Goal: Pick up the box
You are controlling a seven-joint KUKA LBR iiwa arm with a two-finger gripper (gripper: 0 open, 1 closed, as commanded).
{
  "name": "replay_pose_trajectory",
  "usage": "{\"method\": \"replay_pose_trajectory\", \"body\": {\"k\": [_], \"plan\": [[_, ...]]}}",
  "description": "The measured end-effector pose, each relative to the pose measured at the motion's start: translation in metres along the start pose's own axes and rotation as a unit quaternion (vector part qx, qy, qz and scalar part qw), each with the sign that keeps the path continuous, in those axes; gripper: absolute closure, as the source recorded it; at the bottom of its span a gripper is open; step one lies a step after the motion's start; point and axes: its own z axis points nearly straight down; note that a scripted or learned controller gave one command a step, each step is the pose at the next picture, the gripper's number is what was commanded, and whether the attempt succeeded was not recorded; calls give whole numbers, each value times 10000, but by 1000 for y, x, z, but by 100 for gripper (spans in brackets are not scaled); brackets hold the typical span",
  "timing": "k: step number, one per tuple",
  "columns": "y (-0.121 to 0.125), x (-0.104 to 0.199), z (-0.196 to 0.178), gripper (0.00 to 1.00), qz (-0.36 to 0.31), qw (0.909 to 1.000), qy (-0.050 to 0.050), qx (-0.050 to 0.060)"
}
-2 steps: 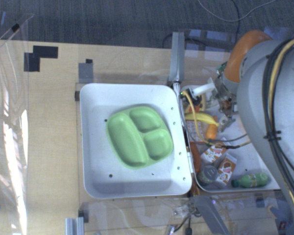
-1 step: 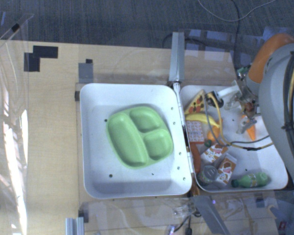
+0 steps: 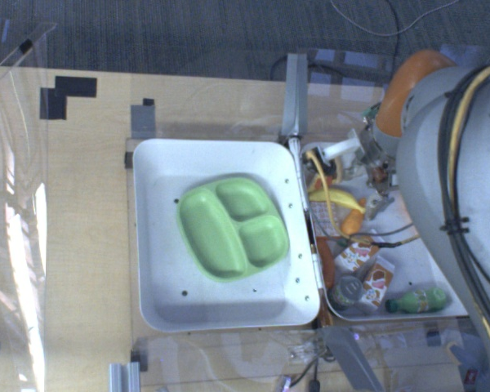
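The step in hand is the approach: the gripper hovers over the right bin, above the banana. I cannot tell its state. The box lies below the banana, untouched. Next: move toward the box and descend.

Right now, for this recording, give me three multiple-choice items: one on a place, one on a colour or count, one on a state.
1. Where does the green divided plate lie?
A. In the left bin
B. In the right bin
C. On the bench outside the bins

2. How many compartments does the plate have?
A. Two
B. Three
C. Five

3. How does the green bottle rest?
A. Upright
B. On its side
C. Standing on the plate

Answers:
1. A: the plate sits in the middle of the left bin.
2. B: one long section and two smaller ones show.
3. B: it lies flat along the right bin's near edge.
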Motion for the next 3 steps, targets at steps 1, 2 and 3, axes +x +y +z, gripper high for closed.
{"method": "replay_pose_trajectory", "body": {"k": [1, 2, 3], "plan": [[-2, 10, 0, 0, 19, 10000, -17, 5], [66, -4, 0, 0, -6, 10000, -30, -11], [63, 1, -14, 100, -65, 10000, 18, -26]]}}
